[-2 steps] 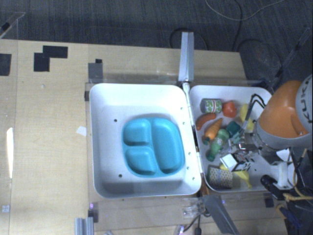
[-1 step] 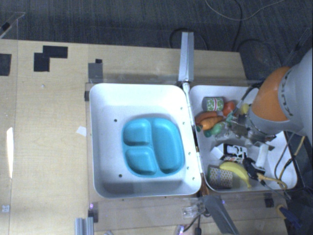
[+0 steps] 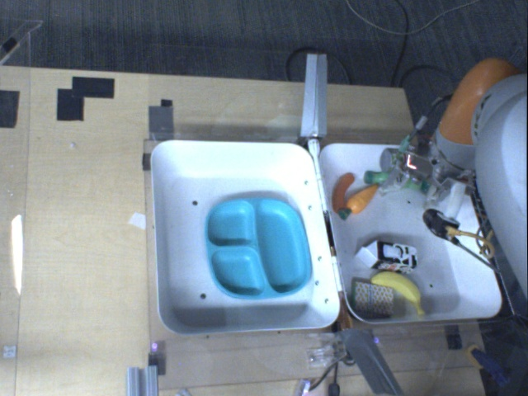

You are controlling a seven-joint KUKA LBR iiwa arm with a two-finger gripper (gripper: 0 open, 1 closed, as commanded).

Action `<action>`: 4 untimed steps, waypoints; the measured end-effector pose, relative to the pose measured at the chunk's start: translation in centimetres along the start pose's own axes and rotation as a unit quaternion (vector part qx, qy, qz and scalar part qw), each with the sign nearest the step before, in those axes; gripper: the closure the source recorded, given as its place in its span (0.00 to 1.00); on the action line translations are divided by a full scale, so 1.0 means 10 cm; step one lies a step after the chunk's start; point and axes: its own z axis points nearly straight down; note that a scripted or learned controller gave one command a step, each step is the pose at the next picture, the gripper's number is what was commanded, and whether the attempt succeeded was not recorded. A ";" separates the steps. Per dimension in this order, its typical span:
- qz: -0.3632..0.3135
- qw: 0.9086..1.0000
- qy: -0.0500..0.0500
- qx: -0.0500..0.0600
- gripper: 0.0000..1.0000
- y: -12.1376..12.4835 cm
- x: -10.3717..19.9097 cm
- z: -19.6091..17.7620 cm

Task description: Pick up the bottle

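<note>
A clear plastic bottle [image 3: 394,180] with a green cap lies on its side at the back of the right bin [image 3: 487,304], cap pointing left. My gripper [image 3: 411,163] hangs right over the bottle's body, at its right end, coming in from the right under the orange-banded wrist. The gripper's housing hides where it meets the bottle, so contact is unclear.
An orange carrot [image 3: 360,198] and a red-brown sausage [image 3: 341,188] lie just left of the bottle. A black-and-white packet [image 3: 396,255], a banana [image 3: 400,287] and a grey mesh piece [image 3: 373,298] sit at the bin's front. The left bin [image 3: 173,221] holds a blue divided tray [image 3: 256,244].
</note>
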 end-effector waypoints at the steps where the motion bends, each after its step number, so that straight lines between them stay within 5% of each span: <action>1: 0.010 0.999 0.005 0.030 0.00 0.17 -0.04 0.01; 2: 0.001 1.000 0.003 0.029 0.00 0.17 -0.05 0.01; 3: 0.046 0.999 0.002 -0.014 0.00 0.32 -0.12 -0.82; 4: 0.041 0.999 0.001 -0.010 0.00 0.31 -0.10 -0.05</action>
